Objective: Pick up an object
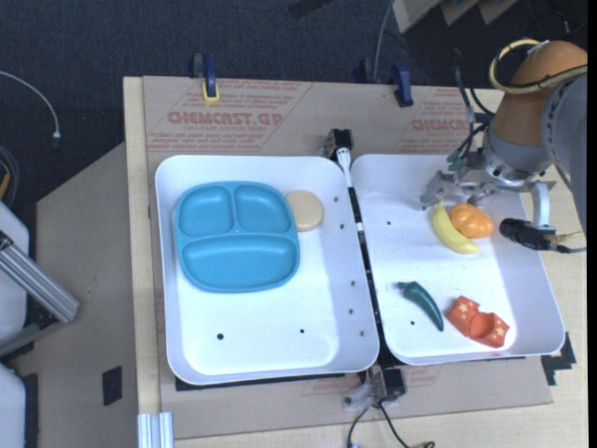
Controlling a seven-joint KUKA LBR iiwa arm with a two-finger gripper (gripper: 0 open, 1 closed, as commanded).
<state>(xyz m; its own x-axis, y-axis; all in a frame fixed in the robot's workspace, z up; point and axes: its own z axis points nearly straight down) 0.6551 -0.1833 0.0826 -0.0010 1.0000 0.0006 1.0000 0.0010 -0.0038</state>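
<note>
Where arm [532,110] hangs over right bin's [522,343] far edge, banana [450,231] sits near.

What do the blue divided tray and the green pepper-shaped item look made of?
Blue divided tray: likely moulded plastic, smooth, matte, one even colour. Green pepper-shaped item: probably toy plastic or rubber, with a faint sheen; too small to tell.

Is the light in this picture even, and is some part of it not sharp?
In the camera view the light is soft and even; the blue divided plate and green pepper throw faint shadows, the white bins show little glare, and the hand by the banana looks slightly blurred.
</note>
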